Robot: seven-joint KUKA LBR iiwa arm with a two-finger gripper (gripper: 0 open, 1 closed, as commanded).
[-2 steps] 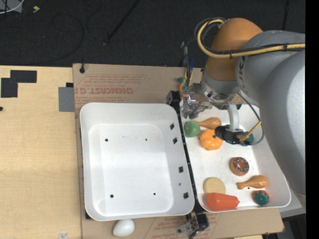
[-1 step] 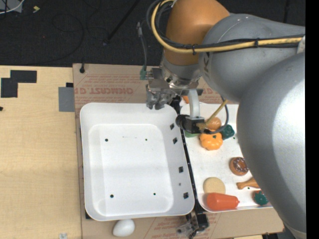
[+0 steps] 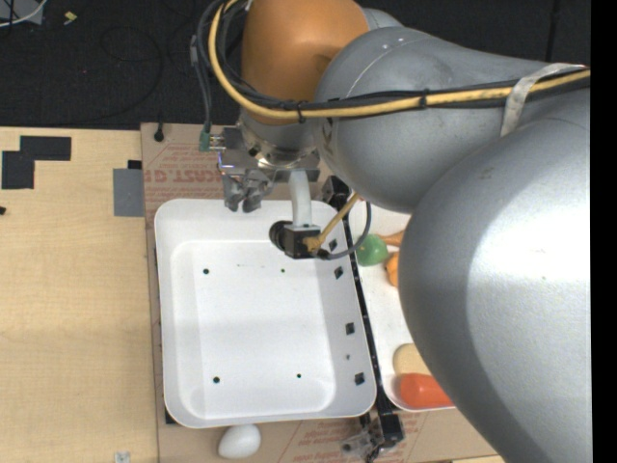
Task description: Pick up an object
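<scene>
End effector [image 3: 246, 193] hangs over the far rim of the left bin [image 3: 183, 355]. Can't tell if it's apart or together, and nothing visibly in it. Pickable stuff is in the right bin [image 3: 384, 312]. Green ball [image 3: 372, 251] is nearest, view-right of the end effector and a bit toward the camera, across the divider. Orange piece [image 3: 392, 270] is just beside the ball, and the red-orange object [image 3: 422, 391] is at the near end. My read: next move is a lateral shift right before any descent.
</scene>
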